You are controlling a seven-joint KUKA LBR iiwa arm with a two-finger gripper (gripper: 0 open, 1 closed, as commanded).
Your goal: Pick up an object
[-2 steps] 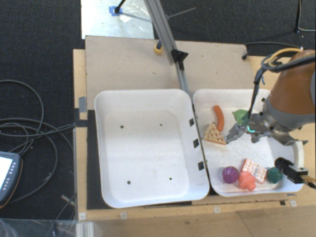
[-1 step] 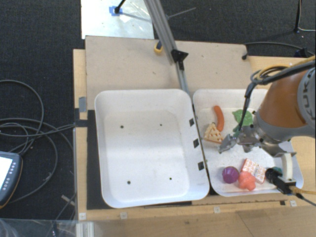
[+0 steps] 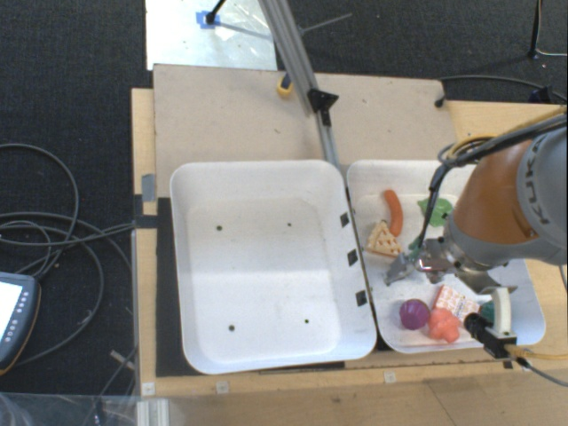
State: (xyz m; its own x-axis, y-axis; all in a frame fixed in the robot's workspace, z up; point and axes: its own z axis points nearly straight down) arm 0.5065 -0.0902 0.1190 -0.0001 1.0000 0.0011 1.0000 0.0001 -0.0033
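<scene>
Currently the arm (image 3: 510, 198) reaches into the right bin (image 3: 532, 327), and the gripper (image 3: 404, 269) sits low over the bin floor, just below and to the right of the cheese wedge (image 3: 383, 239). The step in hand appears to be the approach or descent toward a grasp; no object is seen between the fingers, so no pick is confirmed. Whether the jaws stand apart or together cannot be told from the camera view, because the finger tips are small and merge with their shadow. The candidate objects all lie in the right bin: the cheese wedge is nearest the gripper, the orange sausage (image 3: 393, 211) lies just above it, a green object (image 3: 438, 209) lies partly behind the arm, and the purple ball (image 3: 414, 313), the orange-red lump (image 3: 445, 326) and the printed box (image 3: 454, 302) lie close together toward the near rim. The cheese wedge points its narrow apex upward in the view, away from the near rim. The sausage has its long axis running near-vertical in the view, slightly tilted. The next move probably calls for centring the fingers across the short dimension of the chosen object, then closing and lifting straight up. The left bin (image 3: 191, 185) holds nothing relevant to this step
</scene>
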